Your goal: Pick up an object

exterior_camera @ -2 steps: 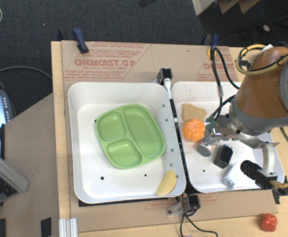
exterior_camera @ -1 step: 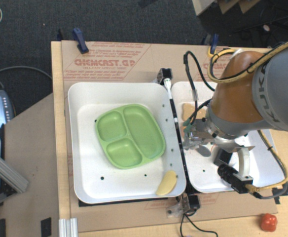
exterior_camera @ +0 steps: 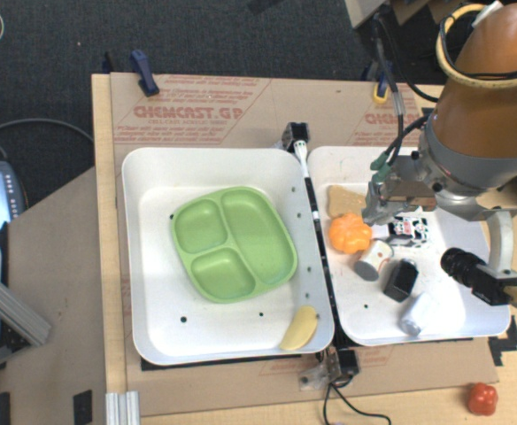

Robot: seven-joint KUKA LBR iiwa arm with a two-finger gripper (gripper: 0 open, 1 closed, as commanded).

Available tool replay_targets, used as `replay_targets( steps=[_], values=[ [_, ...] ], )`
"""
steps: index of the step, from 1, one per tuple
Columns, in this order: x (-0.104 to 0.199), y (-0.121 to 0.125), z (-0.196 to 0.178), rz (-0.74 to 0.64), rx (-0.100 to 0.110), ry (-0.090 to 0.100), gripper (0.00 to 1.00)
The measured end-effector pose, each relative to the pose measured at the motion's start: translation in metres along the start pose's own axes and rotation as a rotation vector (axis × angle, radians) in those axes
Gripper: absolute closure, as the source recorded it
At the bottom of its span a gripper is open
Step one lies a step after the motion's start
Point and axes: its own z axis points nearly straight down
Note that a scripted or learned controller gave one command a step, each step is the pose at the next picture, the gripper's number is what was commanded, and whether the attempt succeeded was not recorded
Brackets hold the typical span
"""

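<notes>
My gripper (exterior_camera: 378,212) hangs over the back left part of the right bin (exterior_camera: 453,326), just above and to the right of an orange rounded fruit (exterior_camera: 349,234). A tan slice (exterior_camera: 343,201) lies behind the fruit, to the gripper's left. A small white, black and red patterned item (exterior_camera: 410,228) sits right beside the gripper. In front of them lie a white and grey cylinder (exterior_camera: 373,260), a black block (exterior_camera: 401,279) and a grey tube-like piece (exterior_camera: 412,316).
The left bin (exterior_camera: 143,237) holds a green divided plate (exterior_camera: 233,243) and a yellow banana (exterior_camera: 300,328) at its front right corner. A black strip (exterior_camera: 308,184) runs between the bins. A red item (exterior_camera: 482,398) lies on the bench outside the right bin.
</notes>
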Motion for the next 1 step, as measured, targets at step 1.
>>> replay_targets(
  steps=[1],
  values=[
    [0.0389,-0.0029,0.0353,-0.002,0.022,0.0,1.0]
  ],
)
